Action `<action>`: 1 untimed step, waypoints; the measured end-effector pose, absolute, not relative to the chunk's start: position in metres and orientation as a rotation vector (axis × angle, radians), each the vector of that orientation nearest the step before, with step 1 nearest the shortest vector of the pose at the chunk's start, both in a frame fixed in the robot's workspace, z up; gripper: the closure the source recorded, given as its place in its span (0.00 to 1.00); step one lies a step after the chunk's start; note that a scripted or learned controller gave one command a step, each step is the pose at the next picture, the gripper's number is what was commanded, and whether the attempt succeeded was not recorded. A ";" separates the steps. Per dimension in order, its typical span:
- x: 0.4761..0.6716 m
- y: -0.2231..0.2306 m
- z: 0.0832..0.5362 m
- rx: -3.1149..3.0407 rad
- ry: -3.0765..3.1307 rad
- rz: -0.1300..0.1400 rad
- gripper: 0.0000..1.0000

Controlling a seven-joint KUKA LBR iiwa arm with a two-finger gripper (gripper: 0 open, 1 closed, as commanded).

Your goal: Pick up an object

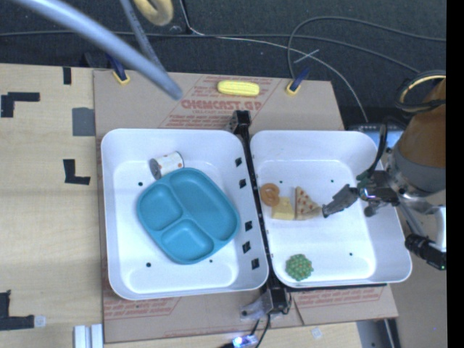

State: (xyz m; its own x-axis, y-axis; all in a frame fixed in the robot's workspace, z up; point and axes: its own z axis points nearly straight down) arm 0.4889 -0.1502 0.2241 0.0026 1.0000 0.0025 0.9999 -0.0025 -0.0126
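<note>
In the right bin (pixel 362 147) lie a small orange round piece (pixel 270 193), a yellow wedge (pixel 283 209) and a pizza-slice toy (pixel 306 204), all close together at the bin's left middle. A green knobbly ball (pixel 299 267) rests near the front wall. My gripper (pixel 336 204) reaches in from the right, low over the bin floor, its dark tip just right of the pizza slice and apart from it. Nothing shows in its grasp. The orange-banded arm (pixel 423 145) stands past the bin's right rim.
The left bin (pixel 116 194) holds a blue divided plate (pixel 187 214) and a small white cup (pixel 166 164) lying on its side behind it. A yellow banana-shaped toy (pixel 238 88) lies on the cardboard behind the bins. Cables trail across the back.
</note>
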 end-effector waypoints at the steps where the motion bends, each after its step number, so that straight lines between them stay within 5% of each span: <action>1: 0.491 -0.150 0.229 -2.219 -2.222 0.002 0.00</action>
State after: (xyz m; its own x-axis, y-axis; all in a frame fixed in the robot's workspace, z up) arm 0.4914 -0.1500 0.2292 -0.0011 1.0000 0.0003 1.0000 0.0011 -0.0019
